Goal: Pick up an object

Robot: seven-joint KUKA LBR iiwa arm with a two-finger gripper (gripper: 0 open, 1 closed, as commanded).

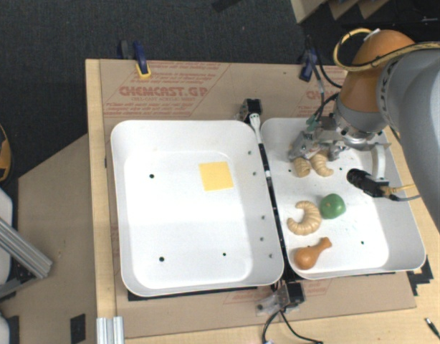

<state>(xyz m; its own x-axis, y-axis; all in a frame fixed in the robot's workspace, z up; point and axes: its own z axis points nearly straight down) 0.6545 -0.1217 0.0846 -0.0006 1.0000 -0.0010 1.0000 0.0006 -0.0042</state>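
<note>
My gripper (312, 149) is low over the far part of the right bin (399, 253), under the grey arm with its orange band. Just in front of it, touching or nearly touching, lie two small tan lumps (310, 166) side by side. Whether either is gripped is hidden by the wrist. Nearer the front of the same bin lie a tan croissant (304, 218), a green ball (332, 206) and a brown drumstick (311, 253). A yellow square slice (216, 176) lies flat in the left bin (134, 249).
A black cable piece (365, 181) hangs off the arm above the right bin's right side. The black divider strip (266, 185) runs between the bins. Clamps (140, 58) stand on the board's far edge.
</note>
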